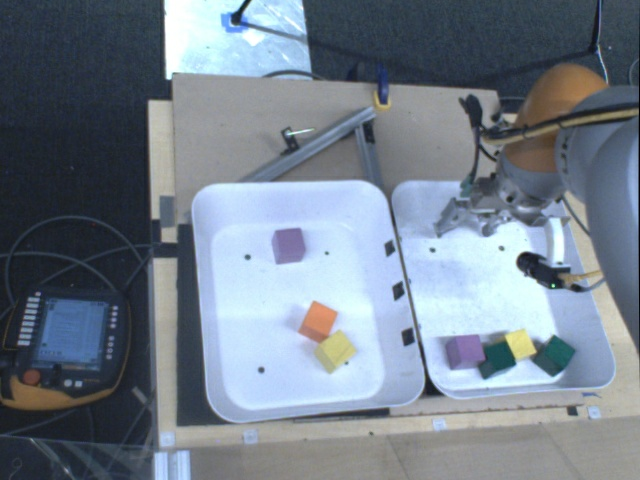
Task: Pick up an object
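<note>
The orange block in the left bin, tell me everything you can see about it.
The orange block is a small cube with a matte, plain surface, resting on the floor of the left bin, toward its near right part. It sits turned at an angle to the bin's walls. Its near corner touches or almost touches the yellow block. The purple block lies apart, farther back. The gripper is over the right bin.

No legible text, label, brand, number or sign is present. The teach pendant (62, 346) at the left of the worktop (300, 118) has a lit screen, but its content is too small and blurred to read. The blocks and both white bins carry no visible markings.
</note>
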Robot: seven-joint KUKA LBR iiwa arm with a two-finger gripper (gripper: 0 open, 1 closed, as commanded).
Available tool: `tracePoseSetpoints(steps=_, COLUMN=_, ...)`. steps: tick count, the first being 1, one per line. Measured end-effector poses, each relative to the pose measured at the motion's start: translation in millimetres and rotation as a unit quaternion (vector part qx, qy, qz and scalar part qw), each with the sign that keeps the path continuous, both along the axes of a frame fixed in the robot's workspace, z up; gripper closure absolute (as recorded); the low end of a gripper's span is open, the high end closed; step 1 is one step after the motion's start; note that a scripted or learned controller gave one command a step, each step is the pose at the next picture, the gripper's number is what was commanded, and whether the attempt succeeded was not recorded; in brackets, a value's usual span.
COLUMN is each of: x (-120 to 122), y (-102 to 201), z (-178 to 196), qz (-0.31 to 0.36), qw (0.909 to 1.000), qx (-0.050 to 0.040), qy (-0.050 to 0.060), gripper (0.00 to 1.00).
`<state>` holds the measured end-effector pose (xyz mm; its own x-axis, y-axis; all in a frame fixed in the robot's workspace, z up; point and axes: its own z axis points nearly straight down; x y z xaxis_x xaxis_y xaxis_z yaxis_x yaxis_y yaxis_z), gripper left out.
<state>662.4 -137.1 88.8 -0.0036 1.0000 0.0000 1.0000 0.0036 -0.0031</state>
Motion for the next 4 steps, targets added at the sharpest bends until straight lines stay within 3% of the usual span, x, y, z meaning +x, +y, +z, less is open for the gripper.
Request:
tracePoseSetpoints(steps=1, x=2.4, y=-0.5, z=15.1, qz=0.001, qw=1.0, qx=-0.0006, qy=-0.004, gripper=1.0)
tracePoseSetpoints(steps=3, x=5.6, y=-6.3, z=116.4, qz=0.0, qw=1.0, qx=-0.001, qy=-0.006, gripper=1.0)
tracePoseSetpoints(steps=4, x=-5.5, y=37.7, z=127.1, qz=0.003, qw=1.0, qx=0.0009, qy=-0.002, gripper=1.0)
